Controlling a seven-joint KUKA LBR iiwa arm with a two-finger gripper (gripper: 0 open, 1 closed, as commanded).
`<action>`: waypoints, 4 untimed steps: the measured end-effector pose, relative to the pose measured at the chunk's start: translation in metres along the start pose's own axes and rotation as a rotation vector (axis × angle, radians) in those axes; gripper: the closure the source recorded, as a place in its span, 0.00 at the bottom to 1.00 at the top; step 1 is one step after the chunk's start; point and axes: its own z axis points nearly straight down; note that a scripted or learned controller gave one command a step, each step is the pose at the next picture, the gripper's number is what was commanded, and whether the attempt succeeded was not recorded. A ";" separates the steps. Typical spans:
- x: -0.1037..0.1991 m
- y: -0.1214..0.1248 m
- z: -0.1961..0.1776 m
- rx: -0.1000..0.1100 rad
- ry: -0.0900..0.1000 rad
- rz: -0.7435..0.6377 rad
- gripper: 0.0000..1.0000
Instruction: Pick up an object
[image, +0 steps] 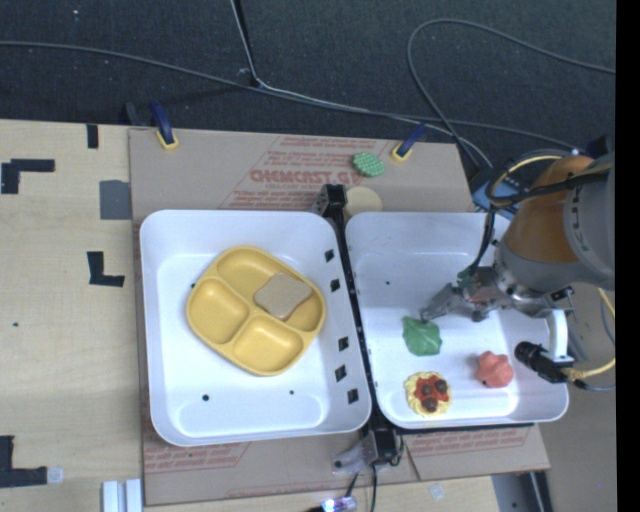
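Observation:
The right bin (400, 240) holds a green leafy piece (422, 336), a red lumpy piece (493, 369) and a small yellow round piece with red and dark spots (427, 392). My gripper (436, 308) hangs low over this bin, reaching left from the grey wrist. Its tip is just above and slightly right of the green piece. I see nothing held in it.
In the left bin (170, 400) lies a yellow divided plate (235, 320) with a tan slice of bread (283, 295) in one compartment. A green waffle-like item (368, 163) rests on the cardboard behind the bins. Black cables cross the dark floor at the back.

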 end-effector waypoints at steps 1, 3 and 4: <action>0.001 0.001 -0.013 -0.003 0.001 -0.001 1.00; 0.003 -0.002 -0.113 -0.007 0.000 -0.001 1.00; 0.057 0.016 -0.124 -0.006 0.002 -0.006 1.00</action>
